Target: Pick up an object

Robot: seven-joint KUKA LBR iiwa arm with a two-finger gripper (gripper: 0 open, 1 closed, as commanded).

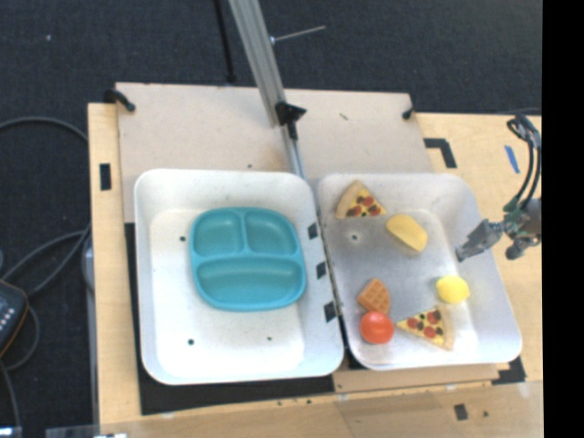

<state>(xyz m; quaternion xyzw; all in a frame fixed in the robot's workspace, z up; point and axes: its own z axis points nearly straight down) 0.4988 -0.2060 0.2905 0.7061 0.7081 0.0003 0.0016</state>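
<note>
I see the gripper [484, 238] at the right bin's [484, 336] three o'clock rim; I cannot tell how its jaws stand. Nearest it lie the yellow ball [453, 289] toward seven o'clock and the yellow wedge [407, 233] at nine. Farther off are a pizza slice [359, 203], a waffle [373, 296], a red tomato [377, 328] and a second pizza slice [428, 326]. The left bin [164, 336] holds a teal divided plate [247, 258].

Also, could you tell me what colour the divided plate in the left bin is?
The divided plate is teal blue, seen in the camera view.
</note>
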